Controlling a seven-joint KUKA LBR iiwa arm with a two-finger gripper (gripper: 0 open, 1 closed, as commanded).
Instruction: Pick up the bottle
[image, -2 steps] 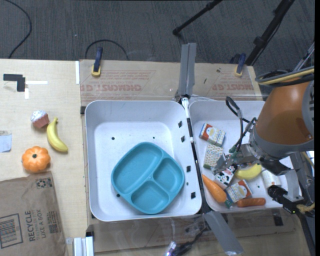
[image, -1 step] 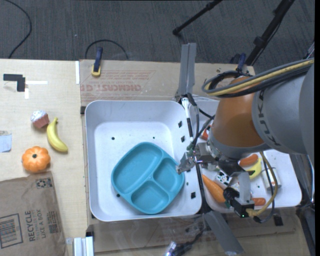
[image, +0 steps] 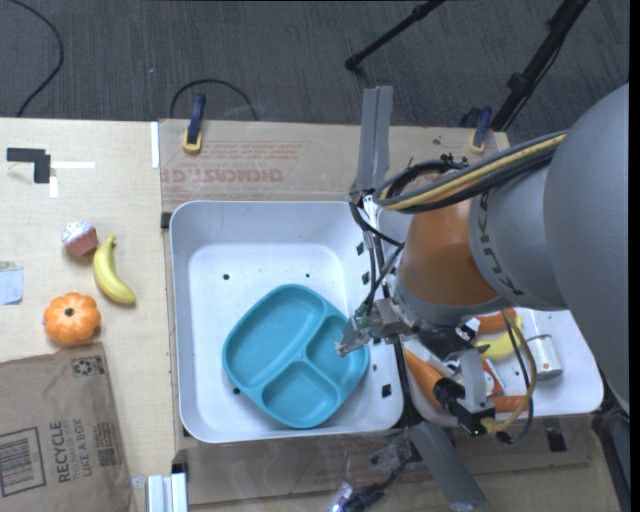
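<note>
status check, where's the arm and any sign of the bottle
Arm low over the divide between the bins, wrist masking its gripper. Bottle not made out; right bin largely hidden beneath the arm. Blue divided plate in the left bin.

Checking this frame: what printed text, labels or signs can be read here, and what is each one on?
"RECYCLE" and under it "LIKE A", beside a recycling symbol and a barcode, on the brown cardboard box at the lower left.
Red lettering on the cardboard sheet behind the left bin is upside down and too faint to read for certain.
The barcode digits are too small to read.
</note>
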